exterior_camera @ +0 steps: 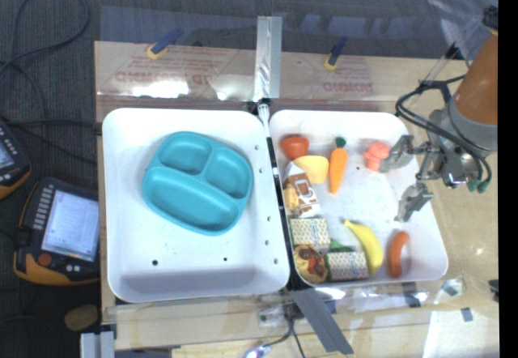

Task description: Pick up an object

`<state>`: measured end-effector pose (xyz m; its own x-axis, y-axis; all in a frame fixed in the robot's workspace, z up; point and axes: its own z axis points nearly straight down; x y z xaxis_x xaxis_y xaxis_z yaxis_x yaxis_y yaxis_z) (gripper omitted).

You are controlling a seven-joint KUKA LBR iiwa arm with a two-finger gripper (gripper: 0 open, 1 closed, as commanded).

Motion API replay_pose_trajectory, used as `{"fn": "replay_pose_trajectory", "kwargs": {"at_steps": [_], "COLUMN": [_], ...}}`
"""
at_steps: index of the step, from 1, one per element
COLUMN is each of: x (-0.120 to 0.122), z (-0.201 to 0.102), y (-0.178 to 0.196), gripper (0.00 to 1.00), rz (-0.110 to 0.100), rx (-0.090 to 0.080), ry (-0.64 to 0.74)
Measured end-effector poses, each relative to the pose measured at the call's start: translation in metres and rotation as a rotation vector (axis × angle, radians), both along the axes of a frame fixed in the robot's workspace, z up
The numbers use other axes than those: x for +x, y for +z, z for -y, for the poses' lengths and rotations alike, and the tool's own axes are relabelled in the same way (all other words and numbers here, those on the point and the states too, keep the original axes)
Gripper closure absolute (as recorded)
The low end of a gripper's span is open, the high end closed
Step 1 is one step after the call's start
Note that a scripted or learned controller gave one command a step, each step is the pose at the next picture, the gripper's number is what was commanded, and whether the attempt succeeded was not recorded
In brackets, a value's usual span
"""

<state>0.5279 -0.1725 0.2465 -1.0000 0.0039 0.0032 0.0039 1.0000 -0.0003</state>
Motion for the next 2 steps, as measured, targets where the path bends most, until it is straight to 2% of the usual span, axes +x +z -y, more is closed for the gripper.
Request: {"fn": "replay_pose_trajectory", "kwargs": {"at_steps": [1,2], "x": [-0.031,0.035], "z": [0.011,0.05], "y": [-0.154,-0.158], "gripper": [0.0,0.0], "rz": [0.004,0.012], "rx": [-0.002,-0.003], "ry": [-0.068,0.003]}}
